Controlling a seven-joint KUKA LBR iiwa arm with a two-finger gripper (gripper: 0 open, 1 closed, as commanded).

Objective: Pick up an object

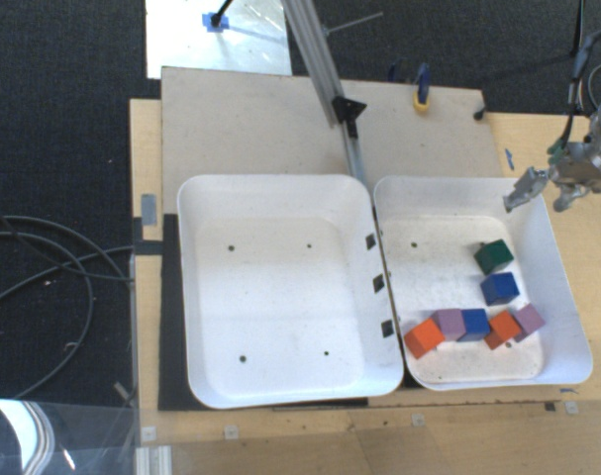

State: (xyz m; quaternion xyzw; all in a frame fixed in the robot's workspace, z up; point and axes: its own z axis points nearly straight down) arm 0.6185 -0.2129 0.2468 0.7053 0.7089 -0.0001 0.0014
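Observation:
Several small blocks lie in the right bin (pixel 449 206): a green one (pixel 494 256), a blue one (pixel 499 288), and along the near side an orange one (pixel 425 337), a purple one (pixel 449 324), another blue one (pixel 473 324), a second orange one (pixel 503 330) and a purple one (pixel 529 319). My gripper (pixel 541 192) hangs at the far right corner of that bin, above its rim, up and to the right of the green block. Its two fingers stand apart with nothing between them.
The left bin (pixel 280 285) sits beside the right one, with small black clips (pixel 377 282) along the shared wall. A metal pole (pixel 315 47) slants across the back board. Cables lie on the dark floor at the left.

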